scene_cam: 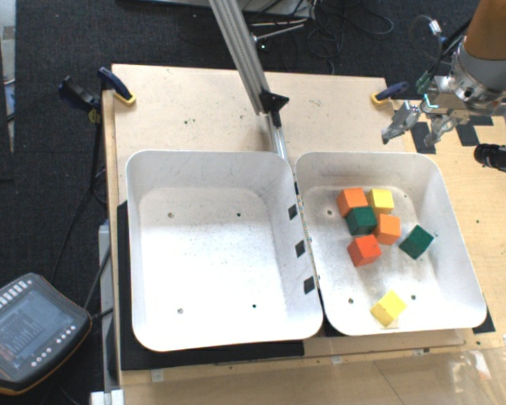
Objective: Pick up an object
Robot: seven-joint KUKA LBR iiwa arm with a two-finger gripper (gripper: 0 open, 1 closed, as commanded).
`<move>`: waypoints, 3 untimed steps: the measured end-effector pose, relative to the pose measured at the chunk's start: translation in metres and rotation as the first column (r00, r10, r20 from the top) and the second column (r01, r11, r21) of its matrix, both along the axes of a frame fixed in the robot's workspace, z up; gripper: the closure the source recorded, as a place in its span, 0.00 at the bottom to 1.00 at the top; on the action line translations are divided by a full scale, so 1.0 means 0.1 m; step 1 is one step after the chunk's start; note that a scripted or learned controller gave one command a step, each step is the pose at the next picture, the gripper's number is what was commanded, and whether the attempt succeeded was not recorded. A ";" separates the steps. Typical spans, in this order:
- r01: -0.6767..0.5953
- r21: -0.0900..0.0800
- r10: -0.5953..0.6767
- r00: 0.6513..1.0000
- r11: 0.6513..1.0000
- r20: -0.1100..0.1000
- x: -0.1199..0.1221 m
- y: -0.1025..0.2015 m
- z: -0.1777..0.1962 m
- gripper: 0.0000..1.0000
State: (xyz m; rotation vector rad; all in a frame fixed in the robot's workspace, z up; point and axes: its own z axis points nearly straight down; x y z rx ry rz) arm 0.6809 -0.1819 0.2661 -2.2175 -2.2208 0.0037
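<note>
— Seven small blocks sit in the right-hand shallow white bin (455, 226); the left-hand shallow white bin (152, 184) holds none. Where's the two-finger gripper (417, 125)?

— Beyond the right bin's far rim, over bare bench, fingers spread, gripping nothing.

— Nearest candidate?

— Probably the small yellow cube (382, 199) atop the cluster, touching the orange cube (352, 200). It lies toward the camera and slightly left of the gripper, so I'd expect a reach inward and down.

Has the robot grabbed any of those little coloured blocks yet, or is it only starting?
Only starting. Nothing looks picked: the orange, green and yellow blocks all lie in the right white bin. The gripper sits above the bin's far corner, holding nothing. Reaching down, gripping and lifting a block remain.
</note>
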 end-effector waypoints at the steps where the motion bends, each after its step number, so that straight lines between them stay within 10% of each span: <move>1: -0.002 -0.002 0.002 1.000 1.000 0.003 0.01 0.00 0.03 0.00; 3: -0.001 0.000 0.001 1.000 1.000 -0.001 -0.02 0.09 -1.06 0.00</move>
